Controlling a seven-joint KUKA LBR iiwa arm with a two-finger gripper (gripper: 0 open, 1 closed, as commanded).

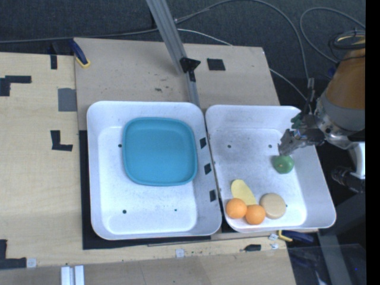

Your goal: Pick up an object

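Observation:
In the right bin (pixel 309 215) a small green round object (pixel 284 164) lies near the right wall. My gripper (pixel 289 145) hangs directly over it, at its upper edge; whether they touch is unclear. Along the bin's front edge lie two orange balls (pixel 236 208) (pixel 255 215), a beige round piece (pixel 274 205) and a pale yellow piece (pixel 242 189), packed close together. The grey arm with its orange band (pixel 347 91) reaches in from the right.
The left bin (pixel 104 177) holds a blue square plate (pixel 159 150). A grey metal bar (pixel 172 34) slants down to the bins' rear edge. Cables run across the dark floor behind the bench. Bare bin floor stretches left of the gripper.

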